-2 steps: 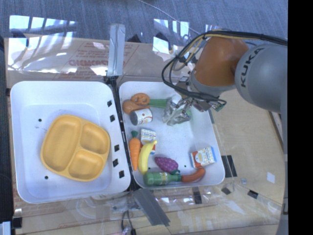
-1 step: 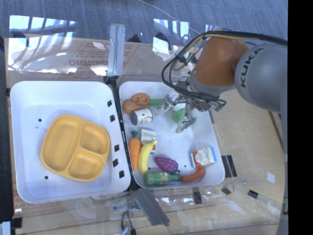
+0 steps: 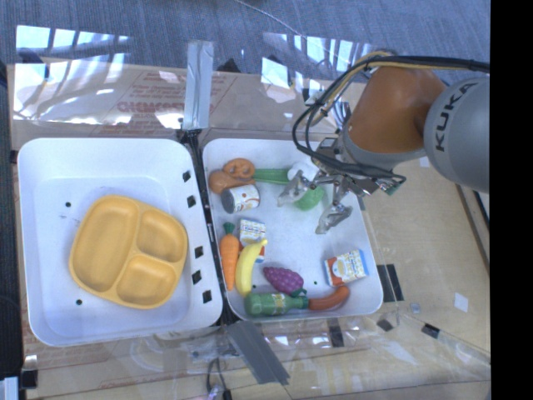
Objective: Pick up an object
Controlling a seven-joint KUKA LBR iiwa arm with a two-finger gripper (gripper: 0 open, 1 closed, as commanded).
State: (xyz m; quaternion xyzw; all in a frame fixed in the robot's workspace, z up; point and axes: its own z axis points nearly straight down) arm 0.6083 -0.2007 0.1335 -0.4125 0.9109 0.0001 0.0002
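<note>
My gripper (image 3: pixel 312 208) hangs over the upper middle of the right bin (image 3: pixel 366 236), fingers spread apart and open. A small green piece (image 3: pixel 311 197) lies just under and between the fingers; I cannot tell whether they touch it. Left of it lie a long green vegetable (image 3: pixel 268 174), a brown pastry (image 3: pixel 239 170) and a small can (image 3: pixel 241 198). Lower in the bin are a small box (image 3: pixel 252 229), a carrot (image 3: pixel 229 258), a banana (image 3: pixel 247 267), purple grapes (image 3: pixel 283 279), a green bottle (image 3: pixel 271 304), a red sausage (image 3: pixel 330 298) and a juice carton (image 3: pixel 347 267).
The left bin (image 3: pixel 50 173) holds a yellow divided plate (image 3: pixel 127 250). A black-clipped wall (image 3: pixel 200 223) separates the two bins. The arm's orange band (image 3: pixel 391 111) and cables loom over the right bin's upper right corner. Bare white floor shows in the right bin's middle.
</note>
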